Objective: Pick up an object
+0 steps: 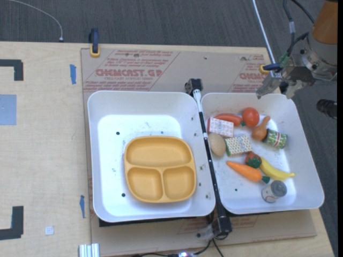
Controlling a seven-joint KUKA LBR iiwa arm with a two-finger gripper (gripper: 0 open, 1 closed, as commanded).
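The fingers [277, 85] hang above the far rim of the right bin [306, 155], and whether they are spread or closed I cannot tell; they hold nothing visible; the toy foods lie below and nearer the camera, in that bin, the red tomato [250, 116] nearest them, then the carton [221, 126], potato [216, 144], green can [276, 138], carrot [244, 171], banana [275, 171] and a small tin [273, 191]; the board [128, 67] under the bins reads "CHEMCAST GP" in red; the left bin [104, 159] holds a yellow three-part tray [159, 168]; all rests on the pale surface [40, 159].
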